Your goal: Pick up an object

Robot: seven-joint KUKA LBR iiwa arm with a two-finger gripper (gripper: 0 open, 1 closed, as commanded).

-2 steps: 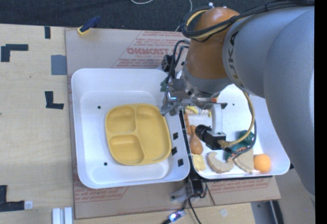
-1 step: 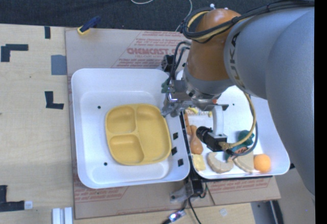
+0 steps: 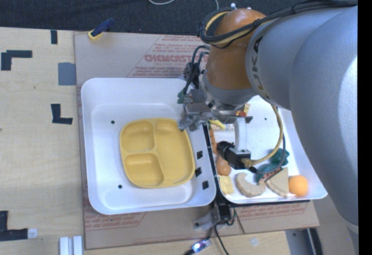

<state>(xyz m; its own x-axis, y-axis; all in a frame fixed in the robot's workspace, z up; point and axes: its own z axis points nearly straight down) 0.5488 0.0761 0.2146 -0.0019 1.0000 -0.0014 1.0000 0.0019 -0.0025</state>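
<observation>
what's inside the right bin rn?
Toward the front of the right bin: an orange ball, two pale bread-like slices and a teal item. The arm covers its far part, so anything there is hidden.

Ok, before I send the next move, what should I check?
1. Pickable things in the right bin: ok, orange ball and bread slices lie at its near end.
2. Yellow tray flat in the left bin: ok.
3. Hand above a target: not ok, it hangs over the wall between the bins.
4. Hand holding something: cannot tell, the wrist hides it.
5. Items under the arm: cannot tell.
</observation>
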